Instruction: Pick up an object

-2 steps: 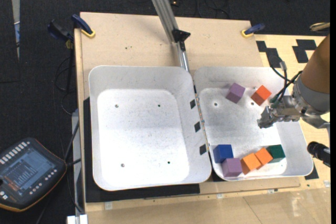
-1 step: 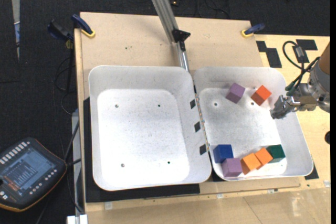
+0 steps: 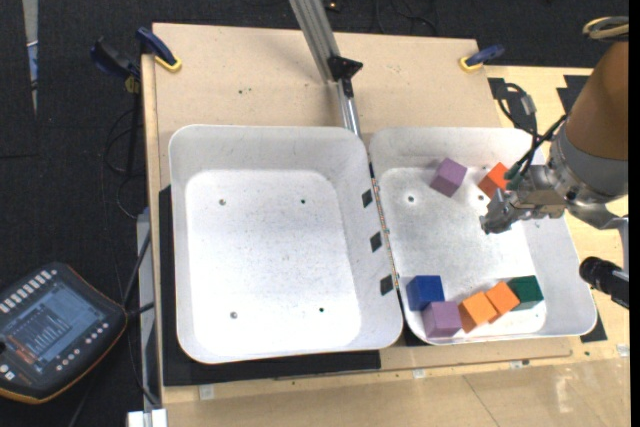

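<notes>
Blocks in right bin, we count six: two purple, two orange, one blue, one green; gripper grip state unclear.

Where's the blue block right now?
The blue block sits in the right bin, near its front left corner, just beside a purple block that starts the row along the front wall.
</notes>
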